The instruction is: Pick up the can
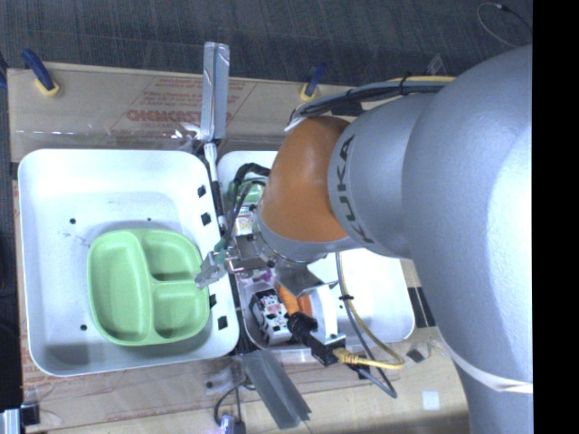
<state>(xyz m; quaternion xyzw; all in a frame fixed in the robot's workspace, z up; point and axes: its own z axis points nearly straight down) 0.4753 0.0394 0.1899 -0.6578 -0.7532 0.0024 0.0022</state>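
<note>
Cardboard-topped bench (109,98), two white bins side by side. Can: place cannot be told; grey arm (407,179) covers most of right bin (391,307). Gripper (220,265) sits low over the adjoining rims between bins, just beside right edge of green divided tray (149,286); jaw spread unreadable. Orange item (294,298) and small black-and-white item (268,311) lie close together in right bin's lower left corner. Tray lies flat in left bin (54,197), toward view's lower side. Blue clamp (41,70) at cardboard's far left corner.

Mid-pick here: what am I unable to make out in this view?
- Right bin: camera view, arm covers most of it, so I cannot locate the can.
- Orange thing under the wrist: camera view, partly hidden, too small to name.
</note>
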